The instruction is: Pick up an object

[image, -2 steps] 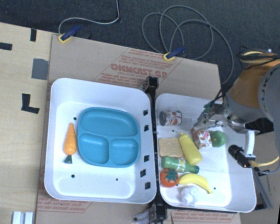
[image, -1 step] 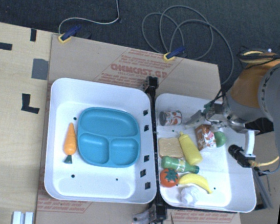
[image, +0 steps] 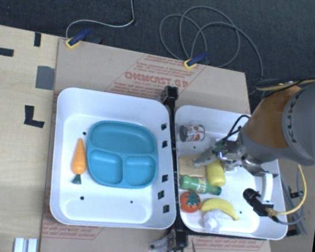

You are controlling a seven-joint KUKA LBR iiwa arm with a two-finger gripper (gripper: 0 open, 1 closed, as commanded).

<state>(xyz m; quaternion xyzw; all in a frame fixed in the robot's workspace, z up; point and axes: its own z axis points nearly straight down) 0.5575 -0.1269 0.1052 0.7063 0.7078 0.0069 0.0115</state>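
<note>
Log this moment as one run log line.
arm over right bin | gripper above yellow block | nothing visibly held | carrot, blue plate in left bin

Two shallow white bins are counted: a left bin [image: 60,155] and a right bin [image: 248,225]. In the left bin, one blue divided plate [image: 122,153] and one carrot [image: 79,158] are seen. In the right bin, one small can [image: 191,133], one yellow block [image: 216,173], one green bottle [image: 198,185], one tomato [image: 190,201], one banana [image: 220,207] and one crumpled white item [image: 212,221] are counted. Two clips, one yellow [image: 74,41] and one blue [image: 196,60], are counted on the cardboard's far edge.
</note>
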